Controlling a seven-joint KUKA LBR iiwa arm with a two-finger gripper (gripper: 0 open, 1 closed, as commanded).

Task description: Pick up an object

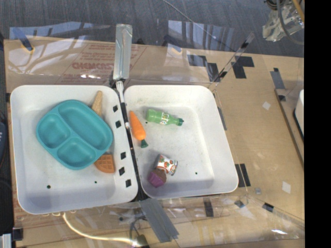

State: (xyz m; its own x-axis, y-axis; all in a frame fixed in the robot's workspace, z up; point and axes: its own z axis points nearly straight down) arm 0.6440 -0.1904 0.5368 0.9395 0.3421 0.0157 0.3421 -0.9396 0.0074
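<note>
Cam view: gripper sits far up-right of the carrot, well apart from both bins; grip state can't tell. Carrot lies in the right bin, by the divider. Green bottle is just right of carrot. Can and purple item are below-right of carrot, touching. Left of carrot, in left bin: teal plate, cone, waffle.

A robotics lab: two white bins on a cardboard-covered bench, black tape strips, grey carpet along the frame's top.
</note>
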